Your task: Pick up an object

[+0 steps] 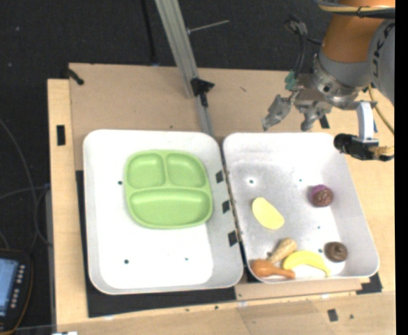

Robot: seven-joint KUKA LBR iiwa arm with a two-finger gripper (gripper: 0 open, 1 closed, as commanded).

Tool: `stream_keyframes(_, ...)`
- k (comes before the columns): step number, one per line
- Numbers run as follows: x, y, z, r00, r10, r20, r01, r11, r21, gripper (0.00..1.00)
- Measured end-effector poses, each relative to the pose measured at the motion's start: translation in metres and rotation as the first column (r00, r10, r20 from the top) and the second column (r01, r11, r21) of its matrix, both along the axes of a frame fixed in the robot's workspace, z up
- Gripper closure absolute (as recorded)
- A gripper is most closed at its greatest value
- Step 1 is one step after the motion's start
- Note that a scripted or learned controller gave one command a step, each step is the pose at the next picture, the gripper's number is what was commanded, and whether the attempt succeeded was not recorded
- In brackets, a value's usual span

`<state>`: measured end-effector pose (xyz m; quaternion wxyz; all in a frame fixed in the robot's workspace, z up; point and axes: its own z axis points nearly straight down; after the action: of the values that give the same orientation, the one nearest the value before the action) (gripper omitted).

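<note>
Hovering released and empty at the frame's upper right, the hand [293,119] has the purple ball [321,196] nearest, toward lower right.

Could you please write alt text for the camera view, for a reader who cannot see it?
The gripper, open and holding nothing, hangs above the far edge of the right bin, which holds several toy foods. The left bin holds a green divided plate.
</note>
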<state>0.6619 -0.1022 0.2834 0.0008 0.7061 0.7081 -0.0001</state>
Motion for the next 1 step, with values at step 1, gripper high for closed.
stream_keyframes(1,0.0000,-0.0001,0.0000,1.000,0.000,0.000,0.000,1.000,0.000,0.00)
